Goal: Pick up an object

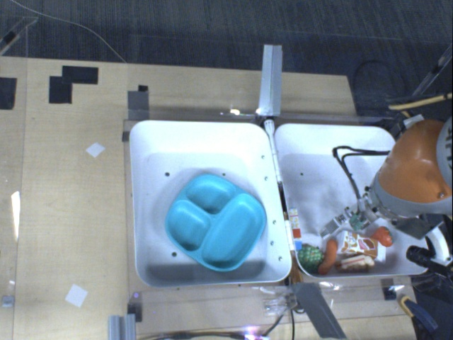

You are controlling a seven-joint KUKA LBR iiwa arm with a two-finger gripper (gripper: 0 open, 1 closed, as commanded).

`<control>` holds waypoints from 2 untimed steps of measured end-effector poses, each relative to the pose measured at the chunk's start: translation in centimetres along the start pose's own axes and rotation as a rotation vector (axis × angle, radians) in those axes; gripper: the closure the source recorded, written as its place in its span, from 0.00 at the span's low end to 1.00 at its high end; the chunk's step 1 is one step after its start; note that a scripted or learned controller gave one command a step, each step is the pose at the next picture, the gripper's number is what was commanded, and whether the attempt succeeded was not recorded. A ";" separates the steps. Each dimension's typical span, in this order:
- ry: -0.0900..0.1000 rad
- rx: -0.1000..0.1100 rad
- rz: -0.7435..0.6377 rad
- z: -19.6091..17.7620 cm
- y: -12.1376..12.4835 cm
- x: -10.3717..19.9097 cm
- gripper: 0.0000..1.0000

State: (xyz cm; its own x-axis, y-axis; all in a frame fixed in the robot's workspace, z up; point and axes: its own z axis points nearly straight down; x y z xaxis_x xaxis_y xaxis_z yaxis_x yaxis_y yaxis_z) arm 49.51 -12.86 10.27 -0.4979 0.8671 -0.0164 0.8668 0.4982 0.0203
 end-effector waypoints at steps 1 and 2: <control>0.010 0.009 0.116 1.3 -1.7 -2.1 0.00; 0.003 0.005 -0.208 1.2 0.8 2.0 0.00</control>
State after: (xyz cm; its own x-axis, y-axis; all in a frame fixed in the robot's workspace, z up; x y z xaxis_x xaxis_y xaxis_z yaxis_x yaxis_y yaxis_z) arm 49.28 -10.70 9.06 -0.6665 0.7453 -0.0170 0.7452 0.6667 0.0115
